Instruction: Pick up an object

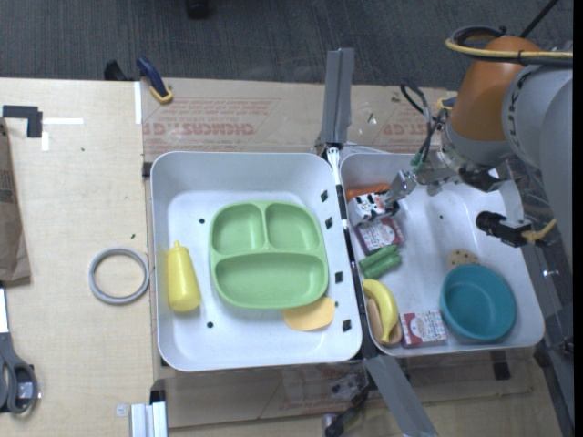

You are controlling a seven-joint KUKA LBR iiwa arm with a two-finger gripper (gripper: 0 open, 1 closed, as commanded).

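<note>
The claw (393, 192) is lowered into the back left corner of the right bin (521, 333), beside the small packet (369, 205) lying against the divider, a likely target. Whether it is clenched or released cannot be told; nothing is seen gripped.

In the right bin, a small white-and-black object with an orange piece (368, 200) lies at the far left corner, just beside the hand (397, 189); a dark red packet (378, 236) lies flat just nearer; a green pepper (380, 262) lies slanted below it.
</note>
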